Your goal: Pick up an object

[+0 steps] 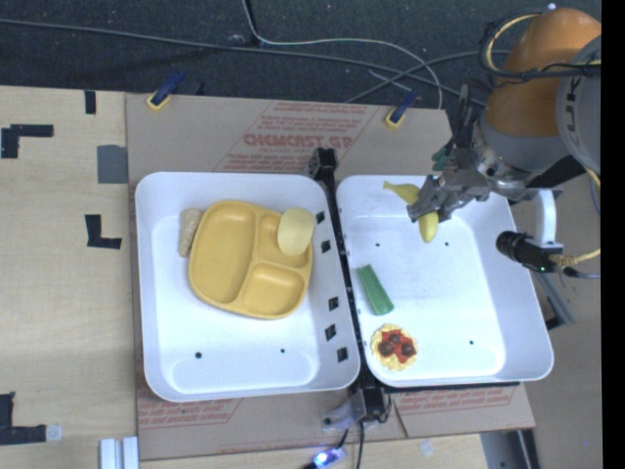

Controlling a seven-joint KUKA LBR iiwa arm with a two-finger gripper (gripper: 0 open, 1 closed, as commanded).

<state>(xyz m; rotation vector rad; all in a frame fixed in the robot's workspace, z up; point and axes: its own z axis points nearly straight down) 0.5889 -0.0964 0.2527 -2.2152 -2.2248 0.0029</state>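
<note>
The robot arm [547,76] reaches in from the right, over the right bin [508,360]. Its gripper [435,203] is at the far side of that bin. A yellow banana [415,208] is there too. One end sticks out to the left and the other end hangs below the gripper. The jaws look closed on the banana, holding it.

Also in the right bin, a green stick [374,289] lies near the left wall. A small pizza [394,346] lies near the front.

In the left bin [234,369], a yellow tray [244,262] lies flat. A pale yellow ball [295,231] sits on the tray's right corner. A tan sponge [187,231] lies just beside the tray's left edge.

Both bins sit on brown cardboard [283,135] on the worktop [59,262].
</note>
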